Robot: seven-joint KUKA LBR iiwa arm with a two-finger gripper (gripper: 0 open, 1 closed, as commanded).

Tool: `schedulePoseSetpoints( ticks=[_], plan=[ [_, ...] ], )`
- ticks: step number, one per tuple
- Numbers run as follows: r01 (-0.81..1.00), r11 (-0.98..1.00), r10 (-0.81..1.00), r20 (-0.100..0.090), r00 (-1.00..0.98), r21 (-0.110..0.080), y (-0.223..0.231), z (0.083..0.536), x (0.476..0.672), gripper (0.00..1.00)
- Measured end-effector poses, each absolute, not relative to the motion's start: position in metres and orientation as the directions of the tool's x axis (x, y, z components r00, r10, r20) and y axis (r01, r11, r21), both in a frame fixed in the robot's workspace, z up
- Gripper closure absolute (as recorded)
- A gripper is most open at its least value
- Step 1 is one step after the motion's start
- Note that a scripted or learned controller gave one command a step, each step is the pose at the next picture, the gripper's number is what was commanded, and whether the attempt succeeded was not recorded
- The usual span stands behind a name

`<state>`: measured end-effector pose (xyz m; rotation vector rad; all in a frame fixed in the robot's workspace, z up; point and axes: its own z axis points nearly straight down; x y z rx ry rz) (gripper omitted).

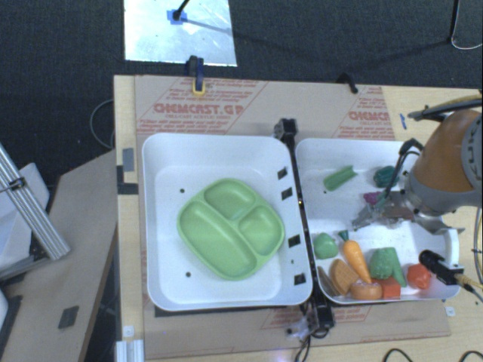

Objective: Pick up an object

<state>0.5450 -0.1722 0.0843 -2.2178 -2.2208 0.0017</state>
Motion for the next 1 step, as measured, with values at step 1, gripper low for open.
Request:
schedulePoseSetpoints(
  ticks=[1],
  plan=[
    [1.0,0.002,1.0,-0.001,-0.002,0.003,-0.1728,0.0978,0.5466,1.0]
  ],
)
